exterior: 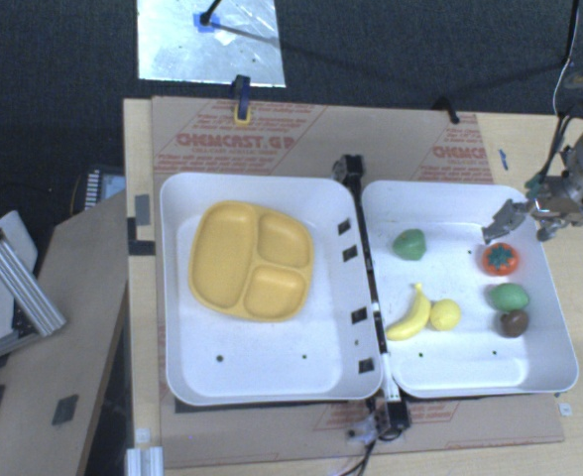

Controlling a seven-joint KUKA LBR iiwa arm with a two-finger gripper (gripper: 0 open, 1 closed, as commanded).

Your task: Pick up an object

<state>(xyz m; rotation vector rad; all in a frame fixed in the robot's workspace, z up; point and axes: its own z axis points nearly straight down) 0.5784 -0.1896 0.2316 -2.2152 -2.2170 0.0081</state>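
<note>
The pincer hung over the far right part of the right bin, reaching in from the right edge of the scene. One grey finger pointed left and down toward the bin floor; whether the fingers were spread or pressed together could not be told, and nothing showed between them.

Just near and slightly left of the pincer lay a small orange-red fruit with a green top, resting on the bin floor, apart from the finger. Nearer again along the right side sat a green round fruit, and just beside it on the near side a dark brown one. To the left, at the far middle of the same bin, lay another green piece. Nearer the middle of the bin a yellow banana lay tilted, with a yellow lemon touching its right side.

The left bin stood alongside, joined by a dark hinge strip. In it lay a yellow divided plate with three compartments, toward the far left. Both bins sat on a brown printed board upon the bench.
</note>
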